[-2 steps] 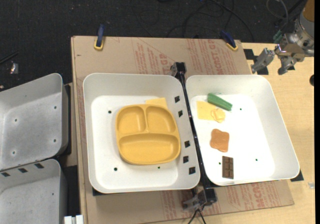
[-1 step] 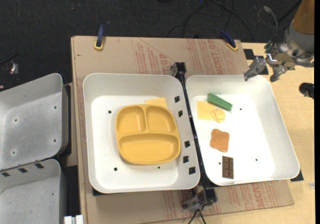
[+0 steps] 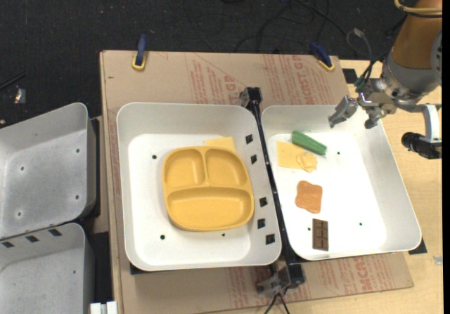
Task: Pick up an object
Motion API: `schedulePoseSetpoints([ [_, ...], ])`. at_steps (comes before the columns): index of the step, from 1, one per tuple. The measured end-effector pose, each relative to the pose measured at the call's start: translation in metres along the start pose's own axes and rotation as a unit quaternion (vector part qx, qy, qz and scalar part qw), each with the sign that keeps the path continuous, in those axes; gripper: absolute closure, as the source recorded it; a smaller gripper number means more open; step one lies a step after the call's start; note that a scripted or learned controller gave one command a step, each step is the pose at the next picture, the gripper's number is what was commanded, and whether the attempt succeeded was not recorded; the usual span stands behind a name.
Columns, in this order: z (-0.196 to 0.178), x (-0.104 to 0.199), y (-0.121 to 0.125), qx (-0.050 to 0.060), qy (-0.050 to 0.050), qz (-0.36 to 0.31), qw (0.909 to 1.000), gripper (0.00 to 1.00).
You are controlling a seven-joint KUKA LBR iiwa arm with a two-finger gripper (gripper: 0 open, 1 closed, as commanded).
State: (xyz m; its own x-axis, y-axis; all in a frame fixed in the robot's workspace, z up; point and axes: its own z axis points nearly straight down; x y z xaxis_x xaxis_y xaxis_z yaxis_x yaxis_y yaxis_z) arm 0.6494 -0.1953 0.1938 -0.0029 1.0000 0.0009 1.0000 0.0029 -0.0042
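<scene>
The arm (image 3: 415,38) enters from the right and carries the gripper (image 3: 356,114) above the far right corner of the right bin (image 3: 394,186). Its two fingers stand apart, with nothing between them, so the gripper is released and holds no object.

The largest thing on the bench is the left bin (image 3: 140,235), far to the left of the gripper. It bears a yellow divided tray (image 3: 208,189), and a pale yellow flat piece (image 3: 223,144) shows from under the far edge of this tray.

The things which the gripper can take most easily lie in the right bin, all to the left of the gripper and nearer to the camera. A pale yellow slice (image 3: 294,156) is the biggest of them. The green bar (image 3: 309,142) touches its far corner and is the object closest to the gripper. Below them lies an orange flat piece (image 3: 309,197), and further still a small dark brown bar (image 3: 320,234), near the front rim.

I judge that the task is at the approach step: nothing is picked yet. The next move calls for going left and down to one object, probably the green bar, because it is thicker than the flat pieces. The fingers should come on both long sides of it before they close.
</scene>
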Motion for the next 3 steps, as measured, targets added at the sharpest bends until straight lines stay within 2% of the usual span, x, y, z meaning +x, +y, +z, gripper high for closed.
schedulePoseSetpoints([
  [1, 0.055, -0.010, 0.000, -0.001, -0.001, 0.002, 1.0000, 0.00],
  [2, 0.042, -0.010, 0.001, -0.004, -0.002, 0.001, 1.0000, 1.00],
  [3, -0.007, -0.001, 0.006, -0.006, -0.001, 0.000, 1.0000, 1.00],
])
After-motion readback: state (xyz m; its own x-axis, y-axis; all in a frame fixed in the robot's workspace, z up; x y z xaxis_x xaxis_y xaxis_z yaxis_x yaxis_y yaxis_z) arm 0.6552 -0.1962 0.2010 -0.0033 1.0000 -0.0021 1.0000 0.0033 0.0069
